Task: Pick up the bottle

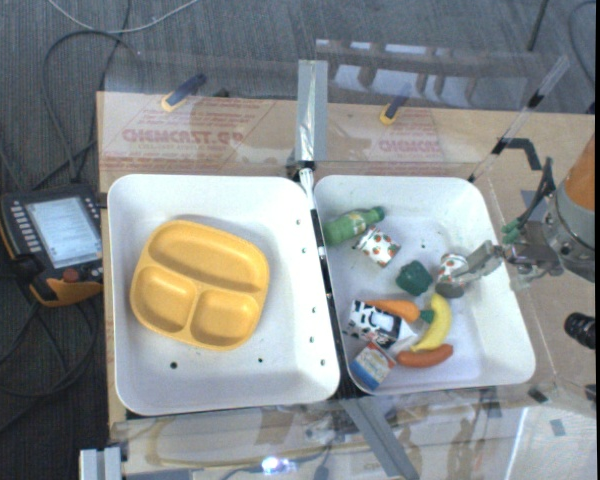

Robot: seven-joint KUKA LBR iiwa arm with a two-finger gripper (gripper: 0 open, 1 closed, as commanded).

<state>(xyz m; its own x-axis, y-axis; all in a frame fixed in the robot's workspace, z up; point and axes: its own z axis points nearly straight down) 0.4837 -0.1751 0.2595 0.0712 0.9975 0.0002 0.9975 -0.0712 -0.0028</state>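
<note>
Right bin [500, 353]: bottle [352, 225] lies well left of gripper [458, 271].

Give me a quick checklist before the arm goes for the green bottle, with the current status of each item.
1. Bottle in view, lying on its side at the right bin's upper left: ok.
2. Gripper over the bottle: not ok, it sits further right, near the banana.
3. Gripper free of any object: cannot tell.
4. Room around the bottle: not ok, the small printed cup lies close beside it.
5. Bottle's top uncovered: ok.
</note>
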